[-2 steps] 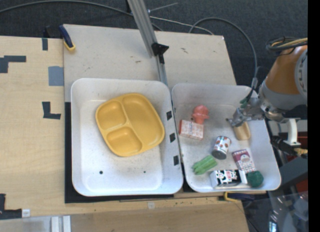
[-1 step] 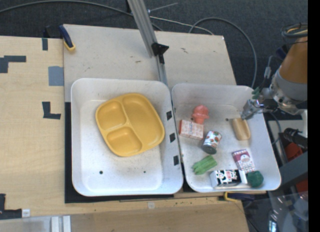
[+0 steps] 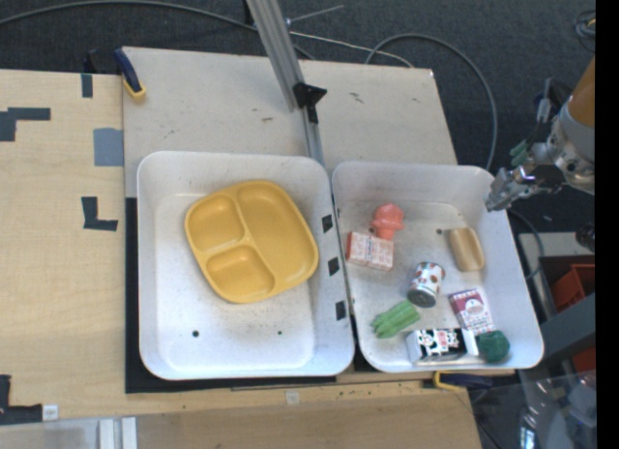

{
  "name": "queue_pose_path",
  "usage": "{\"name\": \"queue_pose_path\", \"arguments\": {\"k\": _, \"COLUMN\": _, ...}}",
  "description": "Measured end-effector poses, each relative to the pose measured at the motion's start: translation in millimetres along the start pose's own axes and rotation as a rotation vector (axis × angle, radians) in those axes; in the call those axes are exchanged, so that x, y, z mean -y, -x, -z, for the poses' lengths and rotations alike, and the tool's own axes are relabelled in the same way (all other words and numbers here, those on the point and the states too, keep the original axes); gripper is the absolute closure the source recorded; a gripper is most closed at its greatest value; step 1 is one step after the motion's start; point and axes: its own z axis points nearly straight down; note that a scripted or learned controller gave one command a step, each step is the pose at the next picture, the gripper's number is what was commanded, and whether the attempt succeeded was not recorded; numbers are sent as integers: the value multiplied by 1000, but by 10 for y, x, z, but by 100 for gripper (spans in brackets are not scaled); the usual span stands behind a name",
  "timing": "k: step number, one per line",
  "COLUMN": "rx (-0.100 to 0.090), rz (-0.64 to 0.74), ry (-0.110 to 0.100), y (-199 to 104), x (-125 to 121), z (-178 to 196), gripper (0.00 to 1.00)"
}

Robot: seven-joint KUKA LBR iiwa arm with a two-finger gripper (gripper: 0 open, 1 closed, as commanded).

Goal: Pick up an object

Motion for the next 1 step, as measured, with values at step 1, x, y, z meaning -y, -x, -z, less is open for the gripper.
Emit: {"name": "queue_pose_path", "arguments": {"k": 1, "rx": -2, "rz": 0, "ry": -4, "y": -4, "x": -11, "z": 297, "gripper": 100}}
